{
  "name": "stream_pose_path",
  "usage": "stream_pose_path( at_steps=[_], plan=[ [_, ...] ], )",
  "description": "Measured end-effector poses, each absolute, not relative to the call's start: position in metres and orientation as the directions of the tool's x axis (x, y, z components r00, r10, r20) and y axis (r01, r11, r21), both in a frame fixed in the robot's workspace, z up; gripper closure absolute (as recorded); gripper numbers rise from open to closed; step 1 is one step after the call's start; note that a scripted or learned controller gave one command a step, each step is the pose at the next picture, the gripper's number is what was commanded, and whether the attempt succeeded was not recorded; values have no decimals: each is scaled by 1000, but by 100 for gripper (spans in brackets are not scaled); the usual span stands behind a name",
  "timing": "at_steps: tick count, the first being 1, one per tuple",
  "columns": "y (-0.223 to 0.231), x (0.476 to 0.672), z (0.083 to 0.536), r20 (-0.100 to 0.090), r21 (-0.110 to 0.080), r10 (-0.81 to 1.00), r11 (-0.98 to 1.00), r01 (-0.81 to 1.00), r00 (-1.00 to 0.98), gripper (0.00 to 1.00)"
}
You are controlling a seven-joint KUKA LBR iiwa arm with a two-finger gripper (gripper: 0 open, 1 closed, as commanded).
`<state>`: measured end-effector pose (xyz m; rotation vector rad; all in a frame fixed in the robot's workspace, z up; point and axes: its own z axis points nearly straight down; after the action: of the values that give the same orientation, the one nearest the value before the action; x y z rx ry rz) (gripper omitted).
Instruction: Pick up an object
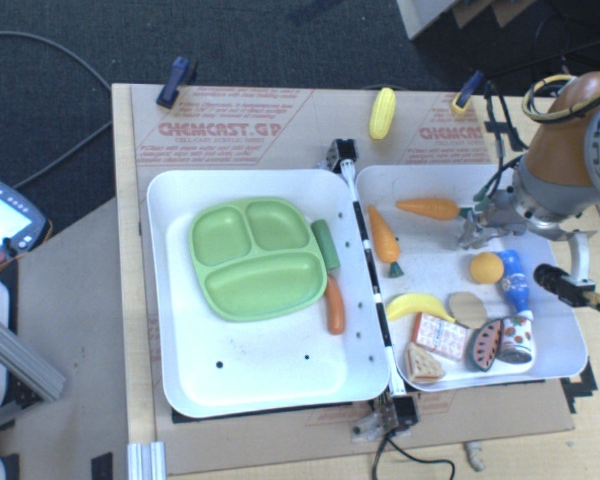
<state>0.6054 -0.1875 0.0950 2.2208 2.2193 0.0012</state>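
My gripper (473, 233) hangs over the upper right part of the right bin (570, 353). It is just right of an orange carrot (428, 208) lying flat and just above a small orange (487, 267). A blue bottle (514, 283) lies next to the orange. A second carrot (383, 238) lies by the bin's left wall. Lower down sit a banana (417, 306), a tan round piece (467, 308), a cracker box (440, 338), a watermelon slice (485, 344), a small can (518, 338) and a bread piece (423, 366). I see nothing gripped.
The left bin (180, 368) holds a green divided plate (258, 258), a green stick (326, 244) and an orange sausage-like piece (335, 305) by its right wall. A yellow corn cob (382, 114) lies on the bench behind the bins. The arm (565, 158) comes in from the right.
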Motion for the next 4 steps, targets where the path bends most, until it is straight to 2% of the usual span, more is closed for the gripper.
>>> stream_pose_path(
  at_steps=[1,2,3,4],
  plan=[
    [-187,605,95,-1,2,1000,-1,1000,1,0],
    [-189,573,84,0,-1,1000,-1,1000,1,0],
    [-189,575,96,-1,4,1000,0,1000,0,100],
    [-117,617,157,1,3,1000,3,1000,-3,100]
  ],
)
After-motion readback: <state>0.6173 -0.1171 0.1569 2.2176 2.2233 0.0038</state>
